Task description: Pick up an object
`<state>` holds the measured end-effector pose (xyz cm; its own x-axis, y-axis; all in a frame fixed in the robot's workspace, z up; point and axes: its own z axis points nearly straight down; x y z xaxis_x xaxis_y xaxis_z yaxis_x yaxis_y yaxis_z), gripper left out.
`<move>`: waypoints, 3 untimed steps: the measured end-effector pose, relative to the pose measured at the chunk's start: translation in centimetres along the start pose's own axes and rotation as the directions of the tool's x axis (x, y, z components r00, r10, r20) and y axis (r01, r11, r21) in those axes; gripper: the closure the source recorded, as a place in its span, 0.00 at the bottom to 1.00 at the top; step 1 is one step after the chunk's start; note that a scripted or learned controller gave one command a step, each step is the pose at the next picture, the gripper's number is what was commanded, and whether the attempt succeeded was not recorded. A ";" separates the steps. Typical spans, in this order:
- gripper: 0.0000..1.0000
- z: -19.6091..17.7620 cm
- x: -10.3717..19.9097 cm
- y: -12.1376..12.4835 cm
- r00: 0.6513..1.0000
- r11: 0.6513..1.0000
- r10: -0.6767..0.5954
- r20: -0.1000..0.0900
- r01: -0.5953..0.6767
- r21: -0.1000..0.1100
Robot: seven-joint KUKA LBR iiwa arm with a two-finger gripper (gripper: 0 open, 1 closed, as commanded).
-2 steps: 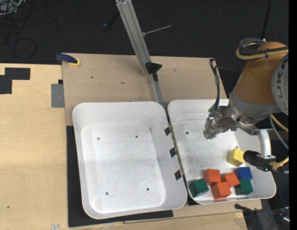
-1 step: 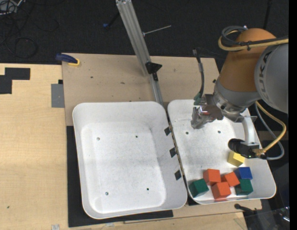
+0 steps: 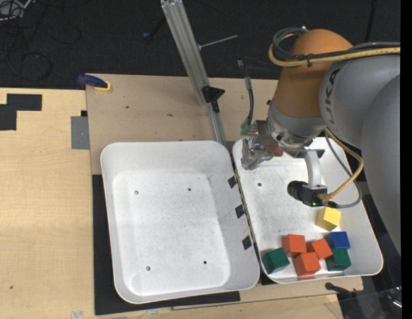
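Camera view: gripper [image 3: 254,153] hangs over right bin [image 3: 272,198] far end, jaws state unclear. Yellow block [image 3: 329,217] and coloured block cluster [image 3: 311,252] lie nearer the bin's near edge, well apart from jaws.

No writing, label, brand or number can be read anywhere here. The white bins [image 3: 126,171], the coloured blocks [image 3: 311,252] and the arm [image 3: 352,92] bear no legible marks.

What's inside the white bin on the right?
In the right shallow white plastic bin sit small blocks: one yellow, three orange, two green, one blue. The grey arm covers the bin's far corner.
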<state>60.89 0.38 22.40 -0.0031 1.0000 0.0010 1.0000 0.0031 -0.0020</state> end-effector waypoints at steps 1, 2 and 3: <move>1.00 0.6 3.8 3.1 1.000 1.000 0.000 0.000 0.000 -0.001; 1.00 0.5 8.7 5.0 1.000 1.000 0.000 0.000 0.000 -0.001; 0.00 0.6 8.7 4.9 1.000 1.000 -0.004 0.002 0.004 0.002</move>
